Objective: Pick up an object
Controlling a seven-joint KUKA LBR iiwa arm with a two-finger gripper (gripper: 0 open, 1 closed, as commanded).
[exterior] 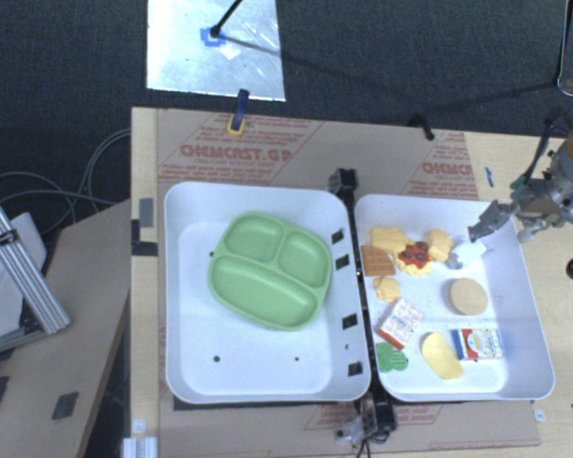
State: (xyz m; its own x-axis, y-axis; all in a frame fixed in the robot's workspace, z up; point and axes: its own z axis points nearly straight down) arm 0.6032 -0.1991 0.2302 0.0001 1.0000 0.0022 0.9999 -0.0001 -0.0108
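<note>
The right bin point(529, 279) holds several toy foods: a yellow chunk point(387, 239), a red and yellow piece point(417, 257), an orange waffle point(376, 262), a round tan biscuit point(468, 296), a red and white packet point(401, 321), a yellow oval point(442, 356), a blue and red carton point(477, 344) and a green piece point(390, 358). My gripper point(503, 229) hangs over the bin's far right corner, open, its fingers spread with nothing between them. It is up and to the right of the biscuit, apart from every item.
The left bin point(184, 351) holds a green divided plate point(270, 270). A black divider point(352, 273) runs between the bins. The grey arm point(568, 182) enters from the right edge. A clamp point(238, 114) and a shiny sheet point(216, 42) lie beyond the bins.
</note>
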